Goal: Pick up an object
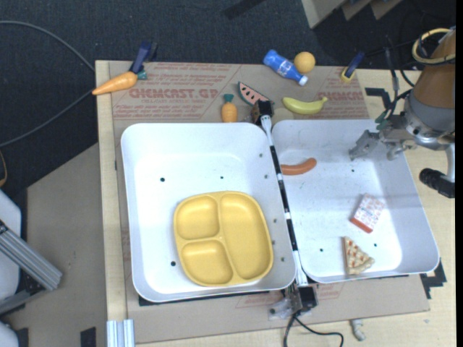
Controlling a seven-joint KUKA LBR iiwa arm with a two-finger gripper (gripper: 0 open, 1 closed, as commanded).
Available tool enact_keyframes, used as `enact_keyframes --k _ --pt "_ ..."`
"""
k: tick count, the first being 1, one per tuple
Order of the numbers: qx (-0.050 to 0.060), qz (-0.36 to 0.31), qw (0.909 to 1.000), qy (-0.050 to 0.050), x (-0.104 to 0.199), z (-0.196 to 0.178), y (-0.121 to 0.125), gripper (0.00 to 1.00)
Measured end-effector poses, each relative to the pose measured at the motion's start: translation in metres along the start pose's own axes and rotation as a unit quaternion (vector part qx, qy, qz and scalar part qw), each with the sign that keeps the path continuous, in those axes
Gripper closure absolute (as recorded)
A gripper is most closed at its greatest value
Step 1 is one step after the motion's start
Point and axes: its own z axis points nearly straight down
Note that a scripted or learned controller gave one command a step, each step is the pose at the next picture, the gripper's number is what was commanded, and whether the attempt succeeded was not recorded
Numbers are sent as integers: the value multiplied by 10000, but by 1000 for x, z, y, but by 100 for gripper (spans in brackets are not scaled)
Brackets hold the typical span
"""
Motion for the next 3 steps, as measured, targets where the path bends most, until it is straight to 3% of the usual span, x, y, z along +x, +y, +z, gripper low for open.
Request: enact_keyframes --k 1,2,3 --pt "10 5 10000 5 19 -57 -81 0" --pt "-36 4 10000 -10 26 35 -103 0" --pt "-58 5 10000 -36 52 36 -83 0"
